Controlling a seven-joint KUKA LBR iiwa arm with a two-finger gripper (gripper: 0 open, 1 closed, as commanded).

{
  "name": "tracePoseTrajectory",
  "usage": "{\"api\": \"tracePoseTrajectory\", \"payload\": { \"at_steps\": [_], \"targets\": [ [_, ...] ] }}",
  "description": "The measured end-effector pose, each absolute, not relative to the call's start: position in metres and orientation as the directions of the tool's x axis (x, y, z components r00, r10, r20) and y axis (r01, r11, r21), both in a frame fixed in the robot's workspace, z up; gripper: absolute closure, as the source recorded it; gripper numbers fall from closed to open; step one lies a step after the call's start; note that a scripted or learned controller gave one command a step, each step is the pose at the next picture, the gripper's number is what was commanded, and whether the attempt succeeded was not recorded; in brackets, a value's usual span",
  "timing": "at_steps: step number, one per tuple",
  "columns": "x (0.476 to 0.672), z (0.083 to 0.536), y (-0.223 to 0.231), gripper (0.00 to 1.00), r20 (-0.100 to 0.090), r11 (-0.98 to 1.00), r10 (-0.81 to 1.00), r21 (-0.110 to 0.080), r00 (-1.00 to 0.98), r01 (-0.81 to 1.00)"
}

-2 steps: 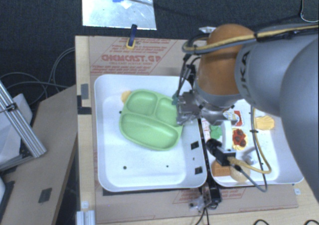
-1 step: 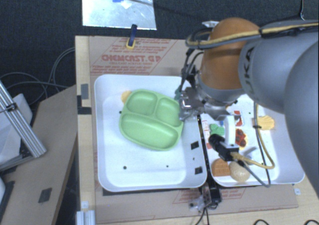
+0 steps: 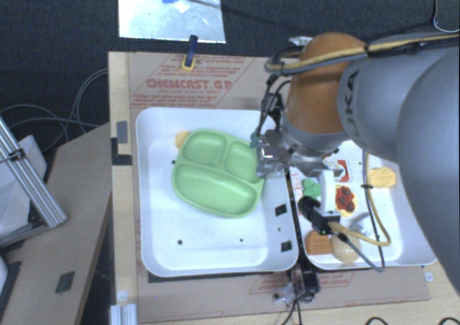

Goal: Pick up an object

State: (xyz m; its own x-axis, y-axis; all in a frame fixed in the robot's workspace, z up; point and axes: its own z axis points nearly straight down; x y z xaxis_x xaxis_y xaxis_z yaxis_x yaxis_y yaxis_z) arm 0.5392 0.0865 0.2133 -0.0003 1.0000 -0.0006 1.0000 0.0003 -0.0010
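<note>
The tool (image 3: pixel 264 152) sits low over the right edge of the left shallow white plastic bin (image 3: pixel 154 194), at the right rim of a light green plastic divided plate (image 3: pixel 215 172); whether it is open, closed or gripping the plate cannot be told, since the wrist covers it. Above it rises the grey arm with its orange band (image 3: pixel 320 93), which comes in from the right and hides much of the right shallow white bin (image 3: pixel 402 234).

The green plate has three compartments and lies tilted in the upper middle of the left bin, with a small yellow object (image 3: pixel 182 138) peeking out at its upper left edge. In the right bin, near the dividing rim, lie a small green item (image 3: pixel 311 188), a red and white item (image 3: pixel 345 198), a yellow piece (image 3: pixel 383 177) and a tan rounded piece (image 3: pixel 343 250), partly crossed by cables. Both bins rest on a brown cardboard sheet (image 3: pixel 194 79) on the bench. A square of shiny foil (image 3: pixel 169 0) lies beyond the cardboard.
</note>
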Motion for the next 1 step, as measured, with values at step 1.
{"api": "tracePoseTrajectory", "payload": {
  "at_steps": [1],
  "targets": [
    [0.5442,0.2311,0.0825,1.0,0.001,0.0,1.0,0.002,0.0,1.0]
  ]
}}
